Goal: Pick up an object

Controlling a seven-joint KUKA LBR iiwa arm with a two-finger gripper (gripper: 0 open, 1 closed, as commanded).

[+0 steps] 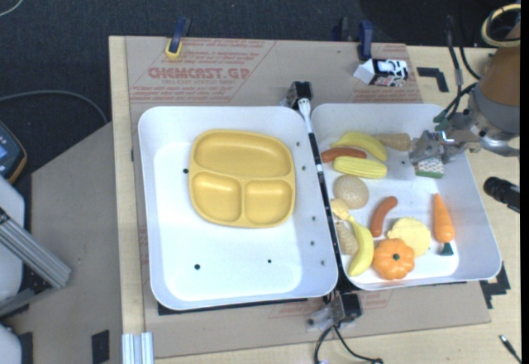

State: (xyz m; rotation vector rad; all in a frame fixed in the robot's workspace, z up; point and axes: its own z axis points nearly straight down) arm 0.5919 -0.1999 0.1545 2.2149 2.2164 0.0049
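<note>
A small pale block (429, 166) is gripped between the closed fingers of the gripper (431, 157) at two o'clock over the right bin (483, 226), presumably for lifting

Both bins (157, 189) are white. The left one holds a plain yellow tray (242, 177). In the right bin lie an orange pumpkin (393, 259) with a green stem, an orange carrot (443, 220), two red-orange sausages (383, 214), yellow bananas (360, 246), yellow corn (360, 166) and a beige potato (350, 191). The bench (124, 147) is tan with red lettering. The arm (501, 81) is grey with an orange band.
</note>
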